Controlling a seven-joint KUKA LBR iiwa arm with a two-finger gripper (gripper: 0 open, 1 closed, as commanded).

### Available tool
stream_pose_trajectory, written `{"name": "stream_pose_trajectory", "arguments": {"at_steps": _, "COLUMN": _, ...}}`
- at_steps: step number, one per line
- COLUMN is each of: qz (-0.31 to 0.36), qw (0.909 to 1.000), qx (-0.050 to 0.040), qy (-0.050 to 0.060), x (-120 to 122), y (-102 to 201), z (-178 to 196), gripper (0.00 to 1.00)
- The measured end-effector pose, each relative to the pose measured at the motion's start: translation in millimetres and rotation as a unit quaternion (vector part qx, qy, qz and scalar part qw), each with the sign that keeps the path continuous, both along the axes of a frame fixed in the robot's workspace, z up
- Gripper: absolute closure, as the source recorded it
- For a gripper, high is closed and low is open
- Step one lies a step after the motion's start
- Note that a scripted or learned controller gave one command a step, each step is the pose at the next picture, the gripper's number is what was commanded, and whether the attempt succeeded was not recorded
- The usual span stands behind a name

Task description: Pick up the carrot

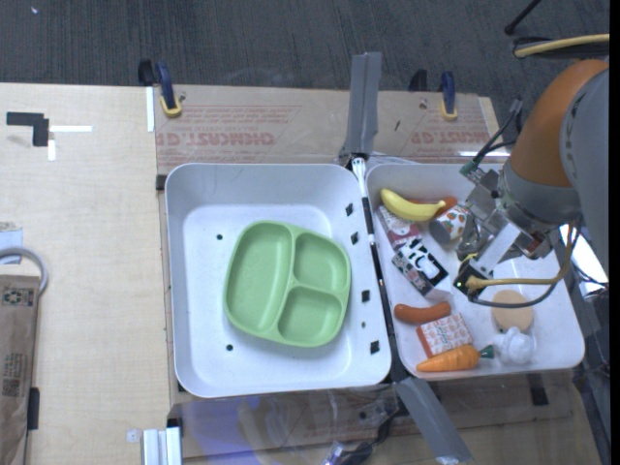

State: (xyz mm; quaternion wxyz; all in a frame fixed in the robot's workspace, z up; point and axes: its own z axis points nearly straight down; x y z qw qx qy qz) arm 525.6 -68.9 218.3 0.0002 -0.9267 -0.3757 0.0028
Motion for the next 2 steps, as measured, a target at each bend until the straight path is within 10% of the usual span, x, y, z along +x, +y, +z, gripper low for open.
{"name": "stream_pose_trajectory", "arguments": {"at_steps": 1, "qz": 0.215, "qw": 0.9766, "qx": 0.0014, "qy": 0.0, "x": 8, "y": -36, "z": 3, "gripper": 1.0}}
{"name": "stream_pose_trajectory", "arguments": {"at_steps": 2, "qz": 0.309, "qw": 0.9511, "qx": 0.0026, "qy": 0.0, "x": -48, "y": -57, "z": -97, "gripper": 1.0}}
